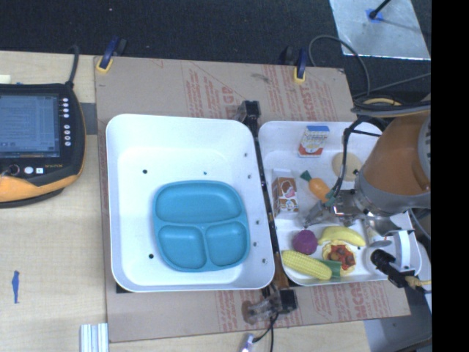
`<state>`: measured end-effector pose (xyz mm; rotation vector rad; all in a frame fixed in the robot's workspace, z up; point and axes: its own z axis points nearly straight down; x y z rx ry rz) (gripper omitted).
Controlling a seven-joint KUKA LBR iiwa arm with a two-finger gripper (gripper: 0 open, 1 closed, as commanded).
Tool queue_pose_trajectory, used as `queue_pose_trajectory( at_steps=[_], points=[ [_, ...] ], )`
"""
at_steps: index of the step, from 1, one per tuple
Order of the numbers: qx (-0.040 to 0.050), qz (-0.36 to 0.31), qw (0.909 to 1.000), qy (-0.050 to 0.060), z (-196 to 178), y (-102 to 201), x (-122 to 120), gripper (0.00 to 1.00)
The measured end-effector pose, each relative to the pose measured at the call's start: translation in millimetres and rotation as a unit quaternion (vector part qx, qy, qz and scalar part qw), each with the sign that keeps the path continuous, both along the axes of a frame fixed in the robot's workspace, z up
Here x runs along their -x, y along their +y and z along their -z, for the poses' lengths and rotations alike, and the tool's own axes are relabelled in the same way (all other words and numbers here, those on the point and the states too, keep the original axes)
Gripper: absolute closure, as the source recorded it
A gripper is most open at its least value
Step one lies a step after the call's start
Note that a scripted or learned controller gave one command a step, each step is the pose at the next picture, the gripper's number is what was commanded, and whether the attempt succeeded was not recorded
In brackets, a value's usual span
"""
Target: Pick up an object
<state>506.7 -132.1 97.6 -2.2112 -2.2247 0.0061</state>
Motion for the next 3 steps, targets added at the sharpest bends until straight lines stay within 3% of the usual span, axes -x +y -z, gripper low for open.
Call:
queue_pose_trajectory(
  at_steps=[1,2,3],
  points=[
    [0.0003,0.002,1.0000,-0.002,6,-15,-81,0.00],
    [-0.0007,0.002,1.0000,0.007,7,28,-137,0.00],
    [0.0002,0.004,0.9999,0.016,8,30,-142,0.00]
  ],
)
